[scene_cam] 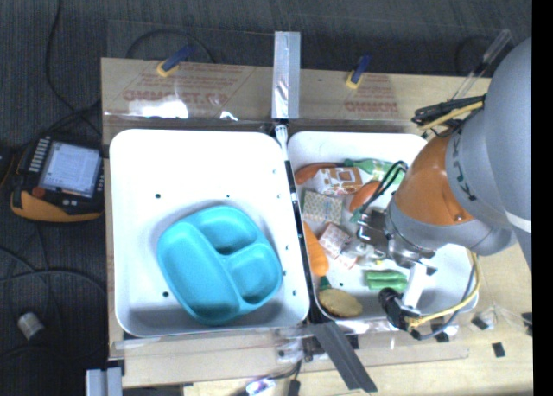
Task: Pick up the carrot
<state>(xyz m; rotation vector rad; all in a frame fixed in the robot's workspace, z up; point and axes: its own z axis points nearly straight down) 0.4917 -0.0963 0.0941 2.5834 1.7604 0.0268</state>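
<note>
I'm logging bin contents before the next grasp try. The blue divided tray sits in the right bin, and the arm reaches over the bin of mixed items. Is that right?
Not quite. The camera view shows the blue divided tray in the left bin, not the right one. The rest stands: the arm reaches over the right bin, which holds the mixed items.

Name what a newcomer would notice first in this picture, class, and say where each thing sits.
The bright blue divided tray lies in the left bin. The grey arm's orange band hangs over the right bin, above a jumble of small items, with an orange carrot against that bin's left wall.
</note>
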